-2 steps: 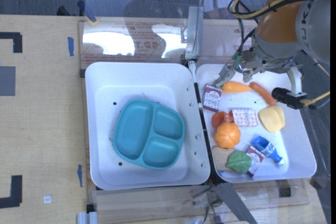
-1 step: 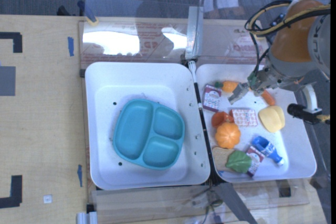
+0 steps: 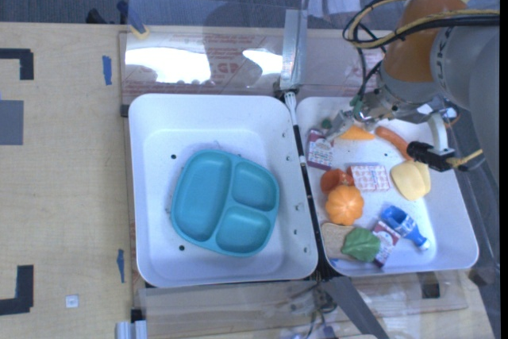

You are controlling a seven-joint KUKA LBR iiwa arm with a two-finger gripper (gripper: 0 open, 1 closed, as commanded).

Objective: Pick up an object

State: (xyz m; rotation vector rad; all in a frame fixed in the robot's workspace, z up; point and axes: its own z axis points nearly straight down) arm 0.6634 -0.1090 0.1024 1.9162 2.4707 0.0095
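We see the pincer (image 3: 355, 113) low at the far end of the right bin (image 3: 464, 238); whether it is apart or together, we cannot tell. Near it lie an orange fruit (image 3: 344, 204), a yellow piece (image 3: 411, 179) and a blue bottle (image 3: 403, 225). The left bin (image 3: 151, 123) holds a teal divided plate (image 3: 225, 202).
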